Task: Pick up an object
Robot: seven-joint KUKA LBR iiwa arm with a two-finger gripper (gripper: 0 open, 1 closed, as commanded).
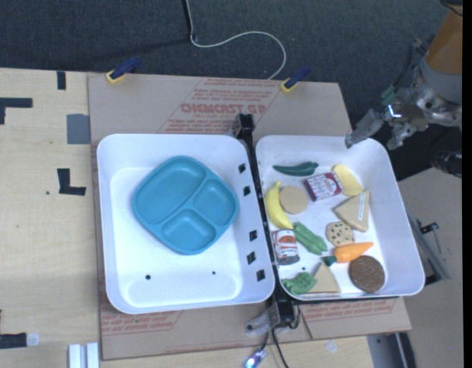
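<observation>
The arm comes in at about two o'clock of the view, its orange band near the top right corner. The gripper (380, 129) hangs over the upper right corner of the right bin (401, 205), just outside the rim. Nothing sits between its fingers, and how wide they stand cannot be told from this angle.

The right bin holds a clutter of toy food. At its twelve o'clock lies a green chili pepper (295, 168). Just below that are a small dark red packet (323, 185) and, toward two o'clock, a yellow lemon-like piece (346, 179). A banana (276, 205) curves along the nine o'clock wall, with a round tan biscuit (294, 199) touching it. A pale wedge (354, 211) lies at three o'clock. Near the middle are a green pickle-like piece (309, 238) and a chocolate chip cookie (339, 231). A small can (286, 246) stands at eight o'clock. An orange carrot (351, 252) lies above a round brown patty (367, 273) at five o'clock.

The left bin (113, 205) holds a blue divided plate (185, 204) near its centre.
</observation>
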